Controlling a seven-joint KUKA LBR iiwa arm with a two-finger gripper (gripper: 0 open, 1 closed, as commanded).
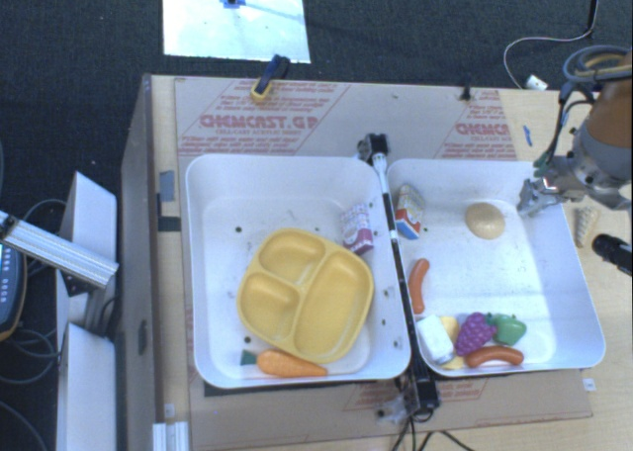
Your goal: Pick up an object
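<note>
Nearest thing to pick, by my read: a round tan bun-like object lying alone in the upper part of the right bin, near its far right corner. It's roughly round, so no real long axis to line up on. It sits just to camera-left of my gripper and a touch lower in frame, w/ bare bin floor around it on all sides.

The gripper hangs over the bin's upper right corner, about at the rim, on the grey arm coming in from the right w/ its orange band above the wrist. Its metal tip is small and blurred from here; I cannot tell whether it's spread or closed, and I see nothing carried in it. It doesn't look to be touching the bun.

Other stuff in the right bin: a small red-and-white packet by the divider, an orange sausage lower down, then a cluster at the near edge: white block, purple grapes, green piece, red sausage.

Left bin: yellow divided plate, a small can at its upper right, a carrot along the near wall.

My judgement: the move is a short shift to camera-left, then down onto the bun.
</note>
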